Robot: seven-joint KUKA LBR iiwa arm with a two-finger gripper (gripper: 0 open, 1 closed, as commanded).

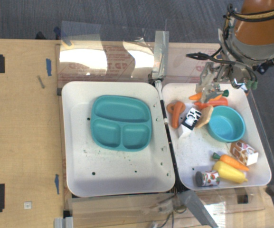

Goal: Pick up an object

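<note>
Light was even and bright overhead. Strong glare sat on the clear plastic sheet (103, 61) along the far edge of the left bin (75, 175), washing out its print. Shadows were short and soft under the teal tray (121, 122). Focus was slightly soft throughout; the arm (260, 13) at the top right corner appeared blurred.

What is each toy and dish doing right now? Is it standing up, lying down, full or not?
Teal divided plate: flat in the left bin, nothing on it.
Blue bowl: upright in the right bin, nothing inside.
Small can: lying on its side.
Yellow toy: lying flat beside the can.
Carrot: lying down, resting against the yellow toy.
Tool: low over the orange toys at the right bin's back.
</note>
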